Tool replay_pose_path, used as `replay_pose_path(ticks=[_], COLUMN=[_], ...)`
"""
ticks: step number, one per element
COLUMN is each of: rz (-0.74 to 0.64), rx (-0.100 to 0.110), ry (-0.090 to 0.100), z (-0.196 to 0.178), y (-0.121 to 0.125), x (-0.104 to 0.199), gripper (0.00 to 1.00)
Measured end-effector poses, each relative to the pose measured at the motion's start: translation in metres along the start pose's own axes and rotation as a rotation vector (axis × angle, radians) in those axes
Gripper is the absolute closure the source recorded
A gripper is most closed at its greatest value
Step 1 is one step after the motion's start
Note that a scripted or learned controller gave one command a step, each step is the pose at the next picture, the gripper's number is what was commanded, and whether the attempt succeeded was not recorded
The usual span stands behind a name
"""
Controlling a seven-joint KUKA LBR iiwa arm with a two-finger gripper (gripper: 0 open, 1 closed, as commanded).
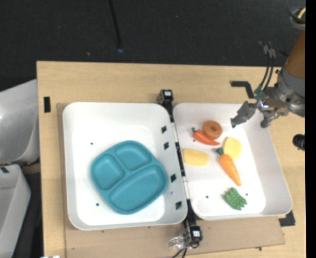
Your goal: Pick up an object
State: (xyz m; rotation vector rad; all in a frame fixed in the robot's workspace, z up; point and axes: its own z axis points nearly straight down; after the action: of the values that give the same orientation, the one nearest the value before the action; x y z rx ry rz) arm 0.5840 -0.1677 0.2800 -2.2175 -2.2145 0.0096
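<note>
Arm (293, 69): cut off at the right edge, only the wrist visible
Left bin (77, 144): holds a teal divided plate (128, 176), smooth, rounded
Right bin (265, 187): toy food, centre
Gripper (252, 114): over the right bin's far right corner, fingers spread, grasping nothing
Carrot (230, 167): orange, tapered, touching yellow piece (232, 146)
Doughnut (212, 128): brown ring, on red pepper (205, 138)
Green piece (235, 198): bumpy, near edge; kind unclear

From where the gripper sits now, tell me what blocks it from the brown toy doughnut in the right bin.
Nothing visible does. The gripper hangs over the right white bin, and bare floor separates it from the brown toy doughnut.
</note>
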Motion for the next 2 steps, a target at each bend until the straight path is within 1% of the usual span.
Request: replay_pose_path(ticks=[1,2], rz=[-0.002,-0.001], rx=[-0.011,-0.008], ry=[-0.001,-0.002], z=[-0.006,0.036], y=[0.002,0.001], x=[0.000,0.002], gripper=[0.00,0.00])
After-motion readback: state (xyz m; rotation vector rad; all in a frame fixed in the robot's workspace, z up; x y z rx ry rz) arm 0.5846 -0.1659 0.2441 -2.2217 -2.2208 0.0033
